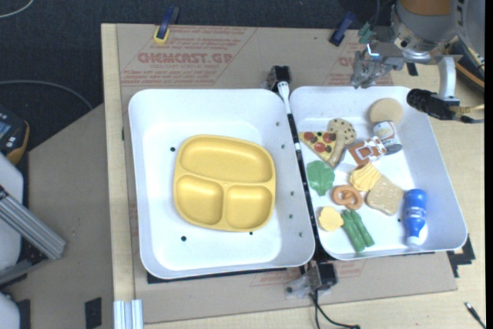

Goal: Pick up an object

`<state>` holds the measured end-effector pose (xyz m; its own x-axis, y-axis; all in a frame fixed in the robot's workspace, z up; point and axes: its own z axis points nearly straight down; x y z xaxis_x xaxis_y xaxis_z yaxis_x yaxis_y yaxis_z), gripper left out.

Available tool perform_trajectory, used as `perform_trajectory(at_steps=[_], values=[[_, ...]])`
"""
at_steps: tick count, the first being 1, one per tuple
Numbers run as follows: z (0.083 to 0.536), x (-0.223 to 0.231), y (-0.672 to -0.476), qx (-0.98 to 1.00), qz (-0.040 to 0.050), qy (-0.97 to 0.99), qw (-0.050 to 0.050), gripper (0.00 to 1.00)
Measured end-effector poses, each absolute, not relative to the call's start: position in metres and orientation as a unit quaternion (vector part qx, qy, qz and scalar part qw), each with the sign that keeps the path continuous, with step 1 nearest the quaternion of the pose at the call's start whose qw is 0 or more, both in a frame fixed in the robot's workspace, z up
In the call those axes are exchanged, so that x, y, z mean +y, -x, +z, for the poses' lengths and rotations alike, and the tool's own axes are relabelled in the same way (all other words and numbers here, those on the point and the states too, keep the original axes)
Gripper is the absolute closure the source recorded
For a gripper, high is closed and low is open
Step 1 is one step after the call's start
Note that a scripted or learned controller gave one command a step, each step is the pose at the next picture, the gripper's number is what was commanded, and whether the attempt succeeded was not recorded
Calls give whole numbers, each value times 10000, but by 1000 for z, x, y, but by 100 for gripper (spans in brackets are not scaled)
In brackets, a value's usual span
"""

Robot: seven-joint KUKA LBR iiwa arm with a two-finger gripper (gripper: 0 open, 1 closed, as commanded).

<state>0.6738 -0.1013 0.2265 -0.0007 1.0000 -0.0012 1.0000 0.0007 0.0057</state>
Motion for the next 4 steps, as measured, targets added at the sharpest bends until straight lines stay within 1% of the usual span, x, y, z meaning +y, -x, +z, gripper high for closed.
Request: perform_trajectory(at_steps=[1,2,3,4], values=[[230,-78,-638,7078,-6,-7064,-16,100],[234,-41,-603,7083,-7,-7059,-21,100],[220,-31,-589,7074,-12,-7068,-20,100],[227,-34,-600,7075,9,-7067,13,100]])
